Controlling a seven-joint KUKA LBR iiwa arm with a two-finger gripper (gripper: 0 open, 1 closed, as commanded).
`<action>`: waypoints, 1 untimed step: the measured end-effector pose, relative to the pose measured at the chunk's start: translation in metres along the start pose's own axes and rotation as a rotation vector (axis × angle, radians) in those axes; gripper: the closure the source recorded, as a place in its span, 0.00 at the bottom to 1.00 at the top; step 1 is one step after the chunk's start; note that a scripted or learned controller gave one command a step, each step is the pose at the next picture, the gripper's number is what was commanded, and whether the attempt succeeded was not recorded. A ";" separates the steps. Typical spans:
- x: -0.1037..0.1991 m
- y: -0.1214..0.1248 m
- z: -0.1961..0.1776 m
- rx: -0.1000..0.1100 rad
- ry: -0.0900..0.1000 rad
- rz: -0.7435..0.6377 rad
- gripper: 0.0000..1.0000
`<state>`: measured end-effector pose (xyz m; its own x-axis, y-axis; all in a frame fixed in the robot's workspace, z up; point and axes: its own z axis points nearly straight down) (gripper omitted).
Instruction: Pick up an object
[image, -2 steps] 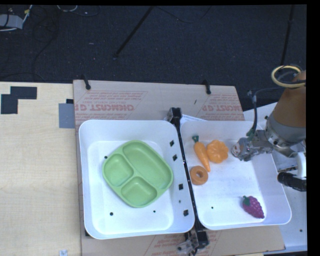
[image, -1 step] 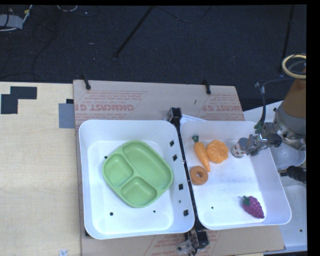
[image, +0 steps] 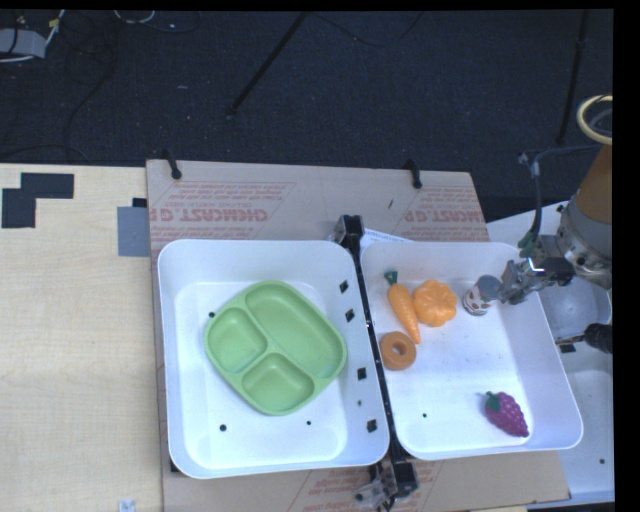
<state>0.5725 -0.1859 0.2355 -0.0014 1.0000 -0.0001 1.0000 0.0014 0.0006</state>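
The right bin (image: 545, 350) carries four small toy foods, any of which would serve as the object to pick up. A carrot (image: 404, 311) lies near the bin's left wall towards the far edge, its green stalk pointing away from the camera, and an orange lump (image: 435, 302), perhaps a tangerine or pumpkin, touches it on the right. Just in front of the carrot's tip sits a ring-shaped doughnut (image: 398, 351). A purple bunch of grapes (image: 507, 414) rests well apart from the others, near the bin's front right corner.

All four look like light moulded plastic or rubber, not fragile, probably smooth and a little slippery. The carrot seems best taken across its narrow middle; the doughnut across one side of the ring; the grapes across the short width, where the bumpy surface should give some hold. The grapes stand clear of neighbours, so they look the easiest target.

The gripper (image: 482, 297) hangs over the far right part of the right bin, beside the orange lump but apart from it. Whether the jaws are apart or together I cannot tell; nothing shows between them.

The left bin (image: 180, 300) carries a green divided plate (image: 275, 346) with three compartments.

The cardboard (image: 300, 205) under the bins bears red printing, upside down and too blurred to read with confidence.
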 end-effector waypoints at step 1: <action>0.045 -0.006 0.008 0.005 0.003 -0.002 1.00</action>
<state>0.5660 -0.1412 0.2271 -0.0038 1.0000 0.0027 1.0000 0.0038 -0.0041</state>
